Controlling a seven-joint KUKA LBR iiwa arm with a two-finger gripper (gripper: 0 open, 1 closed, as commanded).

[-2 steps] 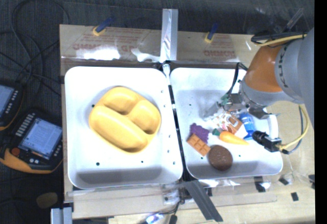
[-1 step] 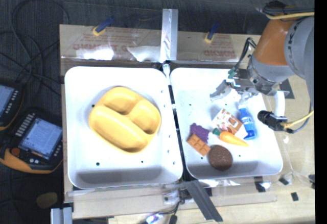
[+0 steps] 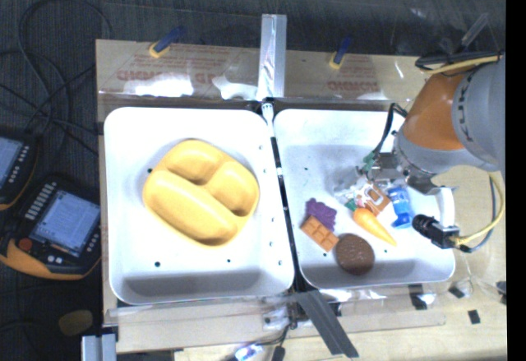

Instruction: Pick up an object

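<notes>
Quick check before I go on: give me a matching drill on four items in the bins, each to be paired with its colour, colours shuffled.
Things:
1. big bread-like lump in the left bin
2. ball
3. carrot
4. grape bunch

Colours:
A. purple
B. yellow
C. brown
D. orange

Pairs: 1-B, 2-C, 3-D, 4-A. The last three lie in the right bin, near the claw.
</notes>
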